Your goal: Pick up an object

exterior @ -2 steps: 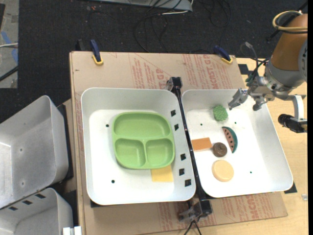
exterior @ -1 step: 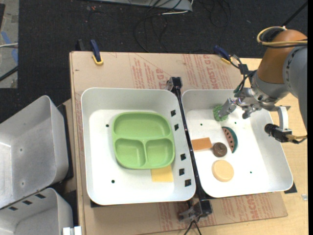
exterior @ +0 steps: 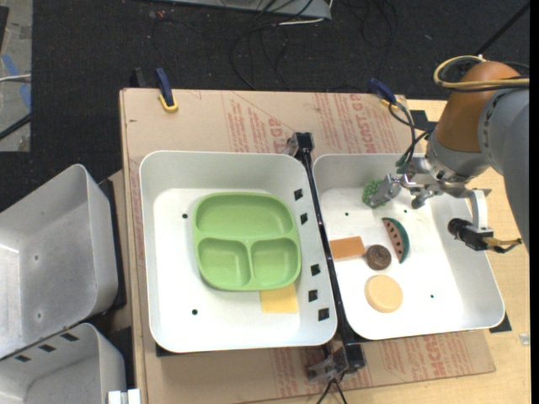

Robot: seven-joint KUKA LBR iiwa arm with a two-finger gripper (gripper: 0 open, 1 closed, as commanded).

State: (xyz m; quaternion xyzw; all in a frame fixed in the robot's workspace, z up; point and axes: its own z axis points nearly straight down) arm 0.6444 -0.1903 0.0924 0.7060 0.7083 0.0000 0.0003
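The right bin [exterior: 459,297] holds a small green broccoli-like piece [exterior: 373,194] near its back left. A watermelon slice [exterior: 396,238], an orange rectangular block [exterior: 346,247], a dark brown round piece [exterior: 378,257] and a tan disc [exterior: 383,294] lie further forward. My gripper [exterior: 402,185] hangs low over the bin's back, just right of the green piece and very close to it. I cannot make out whether it touches that piece. The grey arm with its orange band [exterior: 472,116] reaches in from the right.
In the left bin [exterior: 168,310] lies a green divided plate [exterior: 248,241], with a yellow square [exterior: 279,300] at its front edge. A black divider [exterior: 313,225] separates the bins. Grey tubs [exterior: 50,251] stand at far left. A black cable end [exterior: 467,232] hangs by the arm.
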